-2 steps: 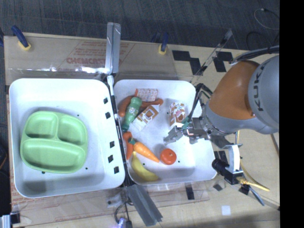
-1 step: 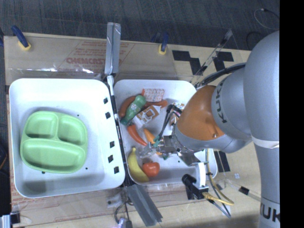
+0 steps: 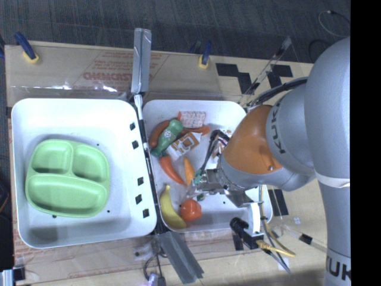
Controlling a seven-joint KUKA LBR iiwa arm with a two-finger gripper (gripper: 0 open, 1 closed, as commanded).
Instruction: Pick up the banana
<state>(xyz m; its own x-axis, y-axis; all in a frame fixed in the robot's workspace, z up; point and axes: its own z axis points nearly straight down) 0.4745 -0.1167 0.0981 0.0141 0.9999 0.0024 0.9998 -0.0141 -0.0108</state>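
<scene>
Arm fills right of frame, bent over the right bin, wrist w/ orange band low over the pile. Left bin has a green tray. Gripper sits mid-bin near a tomato; opening can't tell. Banana lies lower centre, bin's near-left corner, not yet lifted; grasp & lift left.

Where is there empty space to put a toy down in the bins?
The left bin has bare floor all round the green tray, widest along its top edge and lower right corner. The right bin is crowded: bottle, carrots, banana and tomato fill its left half, and the arm covers its right.
</scene>
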